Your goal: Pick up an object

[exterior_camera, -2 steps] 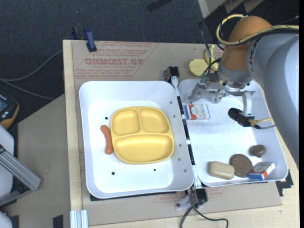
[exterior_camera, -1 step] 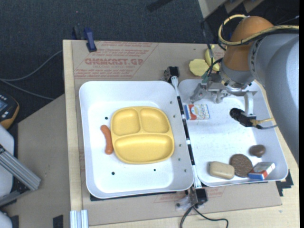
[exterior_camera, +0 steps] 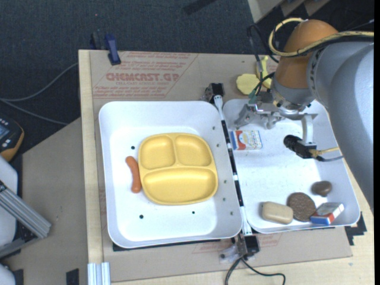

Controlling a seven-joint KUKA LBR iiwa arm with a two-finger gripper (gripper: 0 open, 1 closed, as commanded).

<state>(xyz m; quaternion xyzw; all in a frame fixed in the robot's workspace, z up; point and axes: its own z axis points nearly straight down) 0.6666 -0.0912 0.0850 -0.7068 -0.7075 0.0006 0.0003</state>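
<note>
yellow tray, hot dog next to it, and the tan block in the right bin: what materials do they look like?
Tray: likely molded plastic, smooth with a soft sheen; uniform yellow, rounded compartment walls.
Hot dog: probably plastic or rubber toy food; even orange-red colour, smooth surface.
Tan block: matte, with rounded corners; could be soap, foam or toy bread. The look doesn't settle it.

I read "CHEMCAST GP" in red on the brown board under the bins. Smaller lines there are too blurred.

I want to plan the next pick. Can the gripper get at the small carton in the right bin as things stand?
Probably yes. The carton lies flat just below the gripper, with bare bin floor around it.
</note>
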